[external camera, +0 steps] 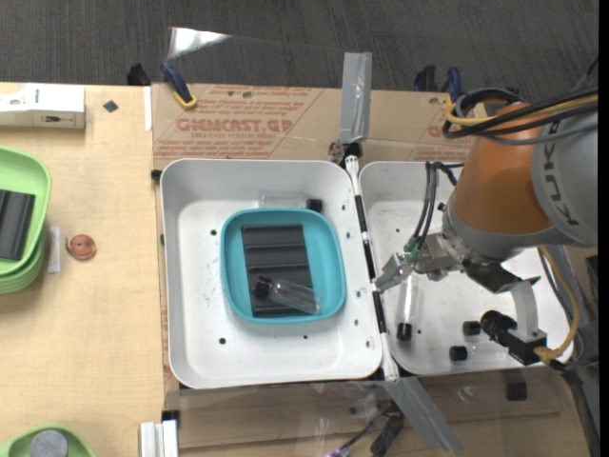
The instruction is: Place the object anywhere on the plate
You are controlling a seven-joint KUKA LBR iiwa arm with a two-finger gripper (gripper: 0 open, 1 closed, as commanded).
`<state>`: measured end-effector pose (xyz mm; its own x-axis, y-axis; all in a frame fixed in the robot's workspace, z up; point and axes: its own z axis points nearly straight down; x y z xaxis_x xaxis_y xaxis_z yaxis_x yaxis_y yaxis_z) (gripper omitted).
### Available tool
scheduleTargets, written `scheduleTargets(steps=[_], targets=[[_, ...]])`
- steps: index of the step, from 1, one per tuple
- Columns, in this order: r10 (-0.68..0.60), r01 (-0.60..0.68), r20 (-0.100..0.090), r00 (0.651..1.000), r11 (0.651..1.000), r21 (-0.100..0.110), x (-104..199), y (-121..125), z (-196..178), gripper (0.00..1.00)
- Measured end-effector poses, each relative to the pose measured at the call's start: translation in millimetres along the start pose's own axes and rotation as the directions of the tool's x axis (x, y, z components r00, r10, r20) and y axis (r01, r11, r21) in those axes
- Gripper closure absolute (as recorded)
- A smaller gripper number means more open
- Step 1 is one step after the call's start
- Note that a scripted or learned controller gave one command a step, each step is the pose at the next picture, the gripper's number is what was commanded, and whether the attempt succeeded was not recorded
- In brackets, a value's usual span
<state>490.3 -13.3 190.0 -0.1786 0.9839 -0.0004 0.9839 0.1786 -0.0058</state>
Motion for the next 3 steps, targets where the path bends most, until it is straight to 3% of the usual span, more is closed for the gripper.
scheduleTargets(steps=[1,2,3], targets=[[-0.013,0.013,0.001,1.000,1.000,-0.002,53.4,34.5,-0.3,0.00],[-0.014,0.014,0.003,1.000,1.000,0.000,52.0,34.5,-8.3,1.00],[-0.014,0.014,0.003,1.000,1.000,0.000,52.0,34.5,-8.3,0.00]])
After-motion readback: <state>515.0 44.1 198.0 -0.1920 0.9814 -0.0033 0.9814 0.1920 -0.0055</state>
